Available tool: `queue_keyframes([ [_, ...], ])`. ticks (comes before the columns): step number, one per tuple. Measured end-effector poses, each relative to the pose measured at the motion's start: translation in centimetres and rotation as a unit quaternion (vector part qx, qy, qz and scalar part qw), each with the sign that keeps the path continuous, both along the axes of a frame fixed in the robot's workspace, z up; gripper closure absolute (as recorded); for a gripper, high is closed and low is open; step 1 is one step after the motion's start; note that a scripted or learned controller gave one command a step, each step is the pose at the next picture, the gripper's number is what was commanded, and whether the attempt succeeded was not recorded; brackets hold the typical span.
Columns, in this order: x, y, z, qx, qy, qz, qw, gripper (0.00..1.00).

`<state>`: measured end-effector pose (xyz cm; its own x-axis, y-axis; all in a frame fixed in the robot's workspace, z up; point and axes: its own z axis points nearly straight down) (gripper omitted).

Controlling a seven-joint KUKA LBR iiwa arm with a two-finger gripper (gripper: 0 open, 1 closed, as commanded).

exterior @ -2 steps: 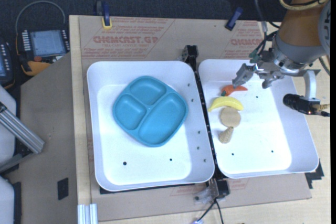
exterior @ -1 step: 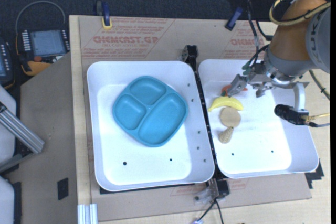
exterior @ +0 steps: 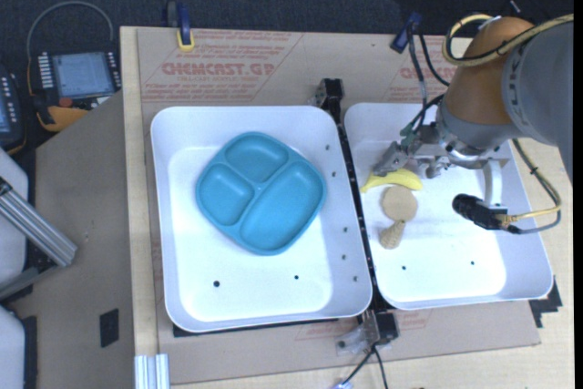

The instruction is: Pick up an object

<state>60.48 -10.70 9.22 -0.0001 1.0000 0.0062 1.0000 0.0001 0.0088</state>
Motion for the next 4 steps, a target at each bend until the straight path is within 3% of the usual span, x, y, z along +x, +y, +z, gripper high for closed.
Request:
queue_keyframes([
  [1, 0.3, -0.2, 1.5, -0.0033, -0.006, 0.000, 1.0000, 1.00],
  [2, 0.9, 0.8, 6.9, -0.0037, 0.001, 0.001, 1.0000, 1.00],
  [4, 1.5, 2.4, 18.7, -0.0038, 0.000, 0.001, 1.0000, 1.00],
])
